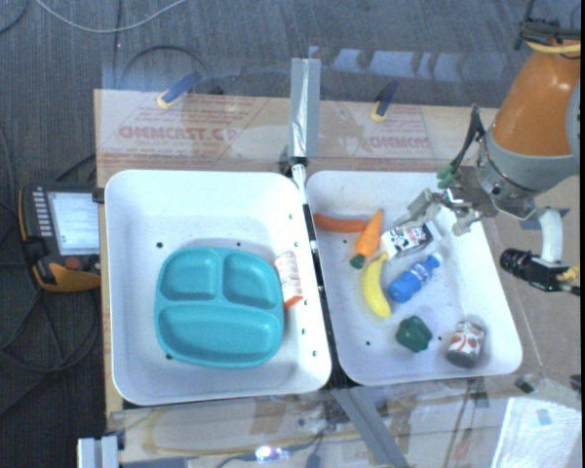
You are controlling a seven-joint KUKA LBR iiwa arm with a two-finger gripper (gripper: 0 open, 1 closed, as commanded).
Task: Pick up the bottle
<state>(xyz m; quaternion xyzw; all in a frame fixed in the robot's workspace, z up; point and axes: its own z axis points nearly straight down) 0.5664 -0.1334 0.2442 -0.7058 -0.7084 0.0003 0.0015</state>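
Observation:
A blue bottle [412, 279] with a white cap lies on its side in the right bin [487, 344], its cap pointing up-right. My gripper [439, 213] hovers above the bin's upper right part, just up-right of the bottle and apart from it. Its fingers [417, 205] are spread open with nothing between them. A small white and black packet [409, 238] lies just below the gripper, between it and the bottle. A small white tube with an orange label [289, 275] lies at the right side of the left bin [136, 359].
In the right bin a carrot [370, 233], a yellow banana [373, 287], an orange strip [339, 222], a dark green lump [413, 333] and a can [465, 341] surround the bottle. A teal divided tray [217, 306] sits in the left bin.

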